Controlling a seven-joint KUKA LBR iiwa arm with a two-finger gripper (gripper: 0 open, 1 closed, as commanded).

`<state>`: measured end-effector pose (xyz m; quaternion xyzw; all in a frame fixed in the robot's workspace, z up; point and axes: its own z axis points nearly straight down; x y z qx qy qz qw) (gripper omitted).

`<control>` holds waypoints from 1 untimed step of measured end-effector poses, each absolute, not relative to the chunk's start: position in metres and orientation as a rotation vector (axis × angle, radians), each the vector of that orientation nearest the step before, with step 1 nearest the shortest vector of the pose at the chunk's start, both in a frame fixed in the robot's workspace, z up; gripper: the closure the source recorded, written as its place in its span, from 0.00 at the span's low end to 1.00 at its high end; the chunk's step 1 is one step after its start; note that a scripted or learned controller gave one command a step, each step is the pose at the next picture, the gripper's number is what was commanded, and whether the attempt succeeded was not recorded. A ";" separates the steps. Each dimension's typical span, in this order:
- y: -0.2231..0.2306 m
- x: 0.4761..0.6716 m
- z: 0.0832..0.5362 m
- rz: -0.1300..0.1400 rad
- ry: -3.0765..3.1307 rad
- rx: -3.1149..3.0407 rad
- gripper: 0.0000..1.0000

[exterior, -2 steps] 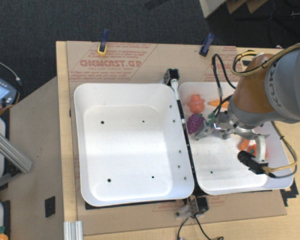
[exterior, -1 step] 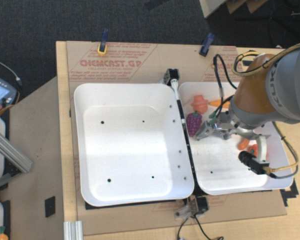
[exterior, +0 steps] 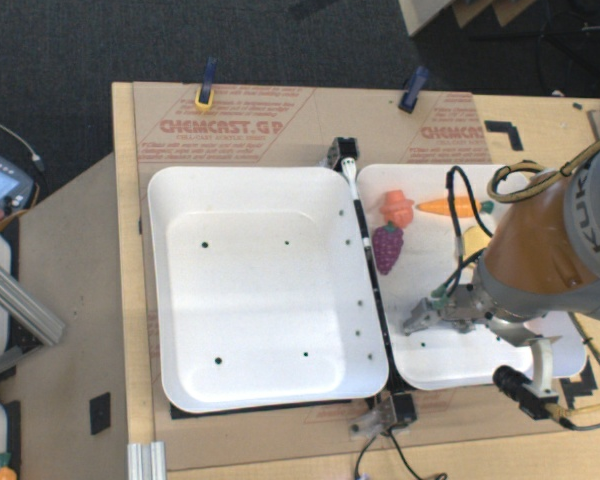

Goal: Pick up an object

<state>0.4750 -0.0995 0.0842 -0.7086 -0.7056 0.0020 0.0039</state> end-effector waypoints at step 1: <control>-0.099 0.480 0.095 -0.003 -2.221 -2.225 1.00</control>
